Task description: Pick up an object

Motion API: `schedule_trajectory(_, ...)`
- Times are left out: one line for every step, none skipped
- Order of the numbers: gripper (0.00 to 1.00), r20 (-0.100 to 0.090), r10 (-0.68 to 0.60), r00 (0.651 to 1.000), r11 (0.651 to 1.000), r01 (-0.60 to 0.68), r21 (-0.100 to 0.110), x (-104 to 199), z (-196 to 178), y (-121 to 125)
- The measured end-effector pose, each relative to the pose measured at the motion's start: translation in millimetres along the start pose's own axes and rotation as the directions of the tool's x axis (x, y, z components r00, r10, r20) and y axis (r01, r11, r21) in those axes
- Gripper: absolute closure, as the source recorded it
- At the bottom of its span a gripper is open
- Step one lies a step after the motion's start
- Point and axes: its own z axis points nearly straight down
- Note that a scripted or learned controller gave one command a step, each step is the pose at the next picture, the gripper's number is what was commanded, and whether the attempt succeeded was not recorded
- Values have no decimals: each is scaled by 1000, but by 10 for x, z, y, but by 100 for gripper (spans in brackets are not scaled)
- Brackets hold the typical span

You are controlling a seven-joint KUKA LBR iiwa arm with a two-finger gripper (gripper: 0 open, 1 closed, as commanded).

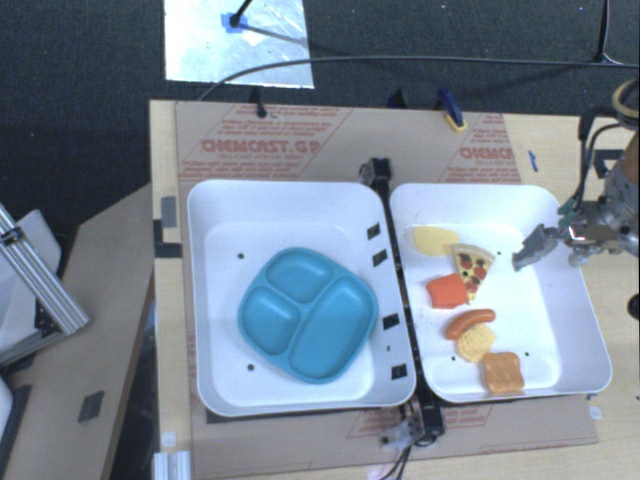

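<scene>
The right bin holds several toy foods: a pale yellow slice, a pizza slice, an orange-red block, a sausage, a yellow waffle piece and a piece of toast. My gripper hangs over the upper right part of this bin, to the right of the pizza slice and apart from it. Nothing shows in its grasp.
The left bin carries a blue divided plate. A black clip strip runs along the seam between the bins. Cardboard lies under both bins, and a foil sheet lies at the back.
</scene>
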Motion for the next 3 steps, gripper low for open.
schedule_trajectory(0,2,-3,1000,1000,3,-9,3,-49,17)
schedule_trajectory(0,1,-1,1000,1000,1,-7,3,369,50)
schedule_trajectory(0,0,0,1000,1000,0,-5,12,996,62)
